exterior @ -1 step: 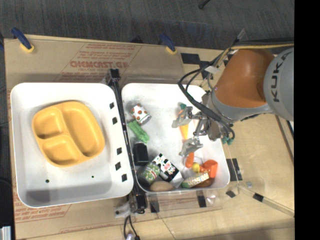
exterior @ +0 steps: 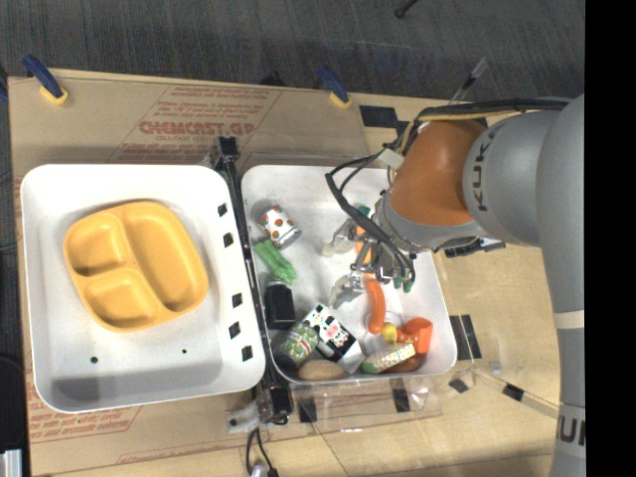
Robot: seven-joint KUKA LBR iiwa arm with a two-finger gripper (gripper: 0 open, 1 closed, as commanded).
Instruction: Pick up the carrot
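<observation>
Orange carrot (exterior: 375,304) lies in right bin (exterior: 298,182), near-right part, w/ its far end between the fingers of the gripper (exterior: 356,263) — fingers apart, not clamped. Arm (exterior: 517,182) reaches in from right. Green veg (exterior: 275,261) and black block (exterior: 279,304) sit left of carrot. Yellow tray (exterior: 134,263) in left bin (exterior: 60,386).

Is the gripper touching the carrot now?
Cannot tell. In the camera view the gripper sits right above the top end of the carrot, and they overlap, so neither contact nor gap shows plainly.
</observation>
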